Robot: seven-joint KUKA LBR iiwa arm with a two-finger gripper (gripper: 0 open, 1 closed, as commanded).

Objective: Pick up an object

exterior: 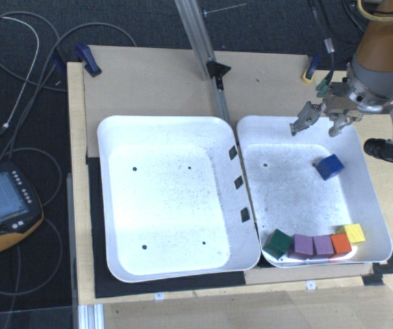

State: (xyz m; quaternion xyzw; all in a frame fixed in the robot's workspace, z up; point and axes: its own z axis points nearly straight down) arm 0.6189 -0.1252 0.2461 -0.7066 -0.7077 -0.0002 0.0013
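Observation:
My gripper (319, 123) hangs open over the far edge of the right bin (279, 184), its two fingers spread with nothing between them. A blue block (329, 166) lies on the bin floor just below and a little right of the gripper. Along the bin's near rim sits a row of blocks: green (277, 242), purple (303, 245), a second purple one (323, 244), orange (341, 242) and yellow (354, 234).
The left bin (162, 197) lies beside the right one. A metal pole (196, 33) slants up from between the bins at the back. Blue clamps (87, 59) hold the board's far corners. A handheld pendant (1, 208) and cables lie on the floor at left.

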